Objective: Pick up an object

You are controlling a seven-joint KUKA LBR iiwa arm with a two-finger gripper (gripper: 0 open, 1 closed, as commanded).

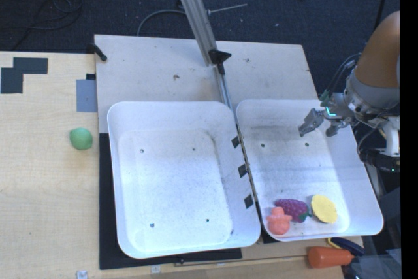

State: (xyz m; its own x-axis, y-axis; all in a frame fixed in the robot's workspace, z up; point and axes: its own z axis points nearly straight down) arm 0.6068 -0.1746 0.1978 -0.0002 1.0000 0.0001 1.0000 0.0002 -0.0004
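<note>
Three small objects lie in the near corner of the right bin (287,140): a purple bunch of grapes (292,208), a yellow piece (324,209) and an orange-pink piece (279,221). My gripper (321,126) hangs over the far right part of that bin, well away from the three objects. It is open, its two grey fingers (307,124) spread apart with nothing between them. The grey wrist with its orange band (384,49) rises behind it at the right edge.
The left bin (170,173) sits beside the right one, black clips joining their shared wall. A green ball (81,138) rests on the wooden bench to the left. An orange tool (330,257) lies below the right bin. A slanted aluminium post (199,16) stands behind the bins.
</note>
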